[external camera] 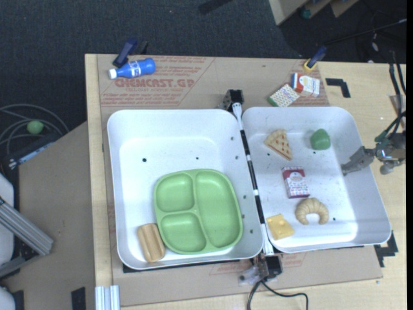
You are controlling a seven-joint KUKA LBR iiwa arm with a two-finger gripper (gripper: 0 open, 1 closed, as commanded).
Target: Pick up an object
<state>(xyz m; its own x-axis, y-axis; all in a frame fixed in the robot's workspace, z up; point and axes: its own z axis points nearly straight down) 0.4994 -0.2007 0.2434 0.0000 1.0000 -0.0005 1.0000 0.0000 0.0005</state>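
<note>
The right bin (361, 228) holds several items: a tan pizza-like wedge (279, 144), a green round piece (320, 139), a small red box (295, 181), a croissant (312, 210) and a yellow cheese wedge (279, 226). In the left bin (129, 141) lie a green divided plate (197, 210) and a tan bread stick (150, 241). My gripper (369, 156) hangs at the right bin's right rim, right of the green piece and the red box and apart from both. Most of it is cut off by the view's edge.
On the bench behind the bins lie a blue and white bottle (132, 68) and small colourful cartons (293, 92). A black clamp (233, 98) sits where the bins meet at the back. Cables hang at the far right.
</note>
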